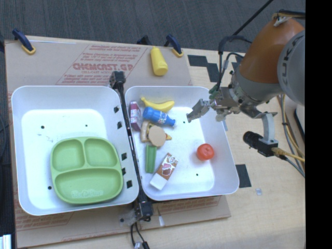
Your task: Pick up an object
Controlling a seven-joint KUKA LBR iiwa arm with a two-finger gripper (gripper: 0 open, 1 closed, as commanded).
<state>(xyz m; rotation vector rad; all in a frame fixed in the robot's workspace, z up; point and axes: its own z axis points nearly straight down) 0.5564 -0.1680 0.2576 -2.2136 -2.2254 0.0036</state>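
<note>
We note the gripper (199, 109) poised over the upper right part of the right bin (222, 176), the grey arm (270, 56) with its orange band reaching in from the right. We cannot tell how the claw stands: its dark tip is small and blurred against the white bin, and we see nothing between it. It sits near the bin's right wall, apart from all the objects. We log the candidates for picking in the right bin: a yellow banana (158, 104) near the top, a blue bottle (158, 118) just below and touching it, a dark red packet (135, 114) along the left wall, a round tan and white piece (154, 135) under the bottle, a green stick (150, 158) lying upright in the view below that, a white and brown carton (165, 170) tilted beside it, and a red tomato (205, 152) alone toward the right. The left bin (31, 118) carries a green divided plate (86, 169). A yellow object (158, 61) lies on the cardboard sheet (88, 61) behind the bins.
</note>
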